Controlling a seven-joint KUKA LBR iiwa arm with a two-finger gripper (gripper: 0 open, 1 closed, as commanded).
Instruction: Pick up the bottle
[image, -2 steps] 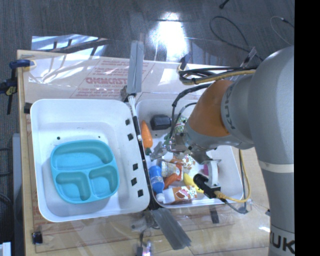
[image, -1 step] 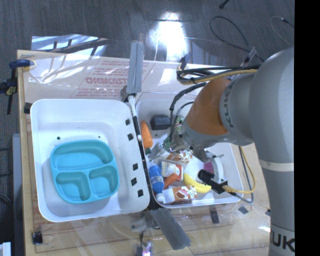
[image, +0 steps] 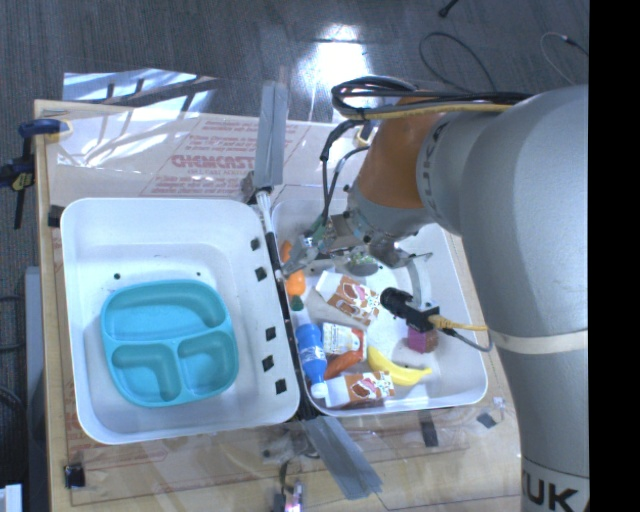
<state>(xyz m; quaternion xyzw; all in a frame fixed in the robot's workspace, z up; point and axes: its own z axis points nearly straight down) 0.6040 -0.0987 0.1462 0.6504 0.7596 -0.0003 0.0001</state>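
Bottle (image: 310, 350), blue-labelled w/ white cap, is lying along the left wall of the right-hand bin (image: 462, 385), wedged beside a carton (image: 347, 300), banana (image: 396, 367) and other clutter. The tool (image: 335, 245) is hanging over the bin's far end, near the divider; can't tell how its grip is set. Best approach, probably: coming down across the bottle's narrow width, clear of wall and neighbours. Blue tray (image: 168, 340) is sitting in the left bin (image: 85, 230) on the counter (image: 120, 160).

Arm (image: 480, 190) over right bin (image: 462, 372); bottle (image: 311, 352) lying beside banana (image: 396, 370); blue tray (image: 168, 341) in left bin (image: 85, 250).
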